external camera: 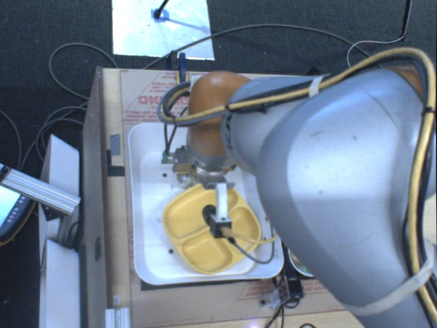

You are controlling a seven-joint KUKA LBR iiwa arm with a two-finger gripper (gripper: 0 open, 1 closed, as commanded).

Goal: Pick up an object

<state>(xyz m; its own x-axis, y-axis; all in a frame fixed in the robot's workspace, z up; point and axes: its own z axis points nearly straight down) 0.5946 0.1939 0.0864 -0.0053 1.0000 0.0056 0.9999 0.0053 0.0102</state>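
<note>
A yellow divided plate point(194, 241) lies in the left white bin point(147, 203), towards its front. My gripper point(199, 178) hangs low over the plate's far edge, below the orange wrist band. The wrist and the big grey arm cover it from above. I see nothing between its fingers, and whether it touches the plate is hidden.
The grey arm spans the right half of the view and hides most of the right bin. A cardboard sheet point(143, 98) lies under the bins. A white paper sheet point(160, 16) lies on the dark floor behind. Loose cables run around the bench.
</note>
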